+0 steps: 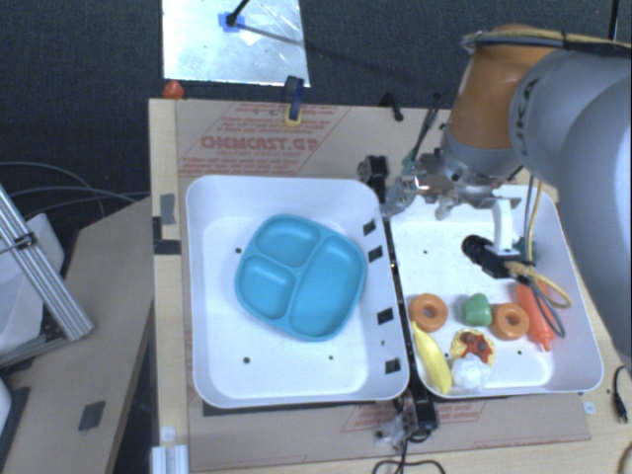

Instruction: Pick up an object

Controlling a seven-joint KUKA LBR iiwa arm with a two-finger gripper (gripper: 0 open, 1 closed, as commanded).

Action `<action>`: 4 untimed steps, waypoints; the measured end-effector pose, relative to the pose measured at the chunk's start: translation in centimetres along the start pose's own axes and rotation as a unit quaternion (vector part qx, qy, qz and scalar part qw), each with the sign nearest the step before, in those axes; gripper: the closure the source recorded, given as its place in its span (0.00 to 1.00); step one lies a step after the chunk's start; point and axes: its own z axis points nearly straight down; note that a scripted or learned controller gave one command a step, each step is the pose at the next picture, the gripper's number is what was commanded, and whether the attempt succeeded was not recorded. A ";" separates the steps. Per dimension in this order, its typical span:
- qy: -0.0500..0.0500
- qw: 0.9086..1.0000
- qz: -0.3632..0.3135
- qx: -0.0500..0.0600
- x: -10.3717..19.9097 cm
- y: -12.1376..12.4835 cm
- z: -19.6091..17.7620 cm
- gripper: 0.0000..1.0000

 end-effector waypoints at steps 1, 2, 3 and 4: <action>0.002 1.000 -0.001 0.000 10.6 3.8 0.0 0.00; 0.003 1.000 -0.002 0.002 25.8 2.7 4.2 0.00; 0.003 1.000 0.002 -0.003 25.0 3.8 8.3 0.00; 0.002 1.000 0.001 -0.002 24.9 3.8 7.3 1.00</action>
